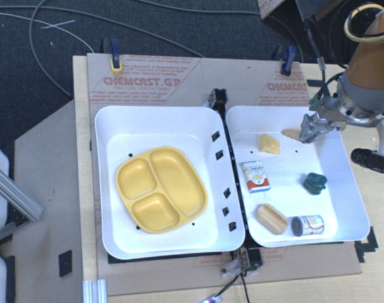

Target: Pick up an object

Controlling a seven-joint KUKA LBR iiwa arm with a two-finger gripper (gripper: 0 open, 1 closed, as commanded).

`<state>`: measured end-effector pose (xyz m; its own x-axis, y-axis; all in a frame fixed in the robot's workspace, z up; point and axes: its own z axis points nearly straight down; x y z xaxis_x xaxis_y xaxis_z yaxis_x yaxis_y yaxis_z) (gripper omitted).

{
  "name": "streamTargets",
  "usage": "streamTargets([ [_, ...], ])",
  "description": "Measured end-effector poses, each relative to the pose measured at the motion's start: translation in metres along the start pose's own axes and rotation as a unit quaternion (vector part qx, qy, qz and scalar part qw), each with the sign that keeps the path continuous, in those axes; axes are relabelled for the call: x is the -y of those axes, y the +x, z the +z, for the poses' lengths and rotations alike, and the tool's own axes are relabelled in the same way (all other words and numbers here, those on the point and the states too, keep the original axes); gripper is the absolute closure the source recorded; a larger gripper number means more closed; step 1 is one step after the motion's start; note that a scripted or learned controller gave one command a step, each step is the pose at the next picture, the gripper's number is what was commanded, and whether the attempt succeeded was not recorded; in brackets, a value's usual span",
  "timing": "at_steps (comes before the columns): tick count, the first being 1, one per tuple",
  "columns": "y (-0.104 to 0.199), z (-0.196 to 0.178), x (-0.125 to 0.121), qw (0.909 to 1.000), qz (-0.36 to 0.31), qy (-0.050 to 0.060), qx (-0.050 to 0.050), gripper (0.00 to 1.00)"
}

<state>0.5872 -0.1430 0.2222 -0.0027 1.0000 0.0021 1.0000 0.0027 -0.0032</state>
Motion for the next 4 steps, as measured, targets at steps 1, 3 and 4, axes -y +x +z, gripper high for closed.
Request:
streamTargets([
  [1, 0.062, 0.0, 0.005, 1.0, -0.001, 0.0, 0.0, 1.0],
  [3, 0.164, -0.013, 0.035, 1.0, 0.0, 0.0, 0.0, 1.0],
  [4, 0.216, -0.004, 0.036, 1.0, 0.001, 0.0, 0.001, 1.0],
])
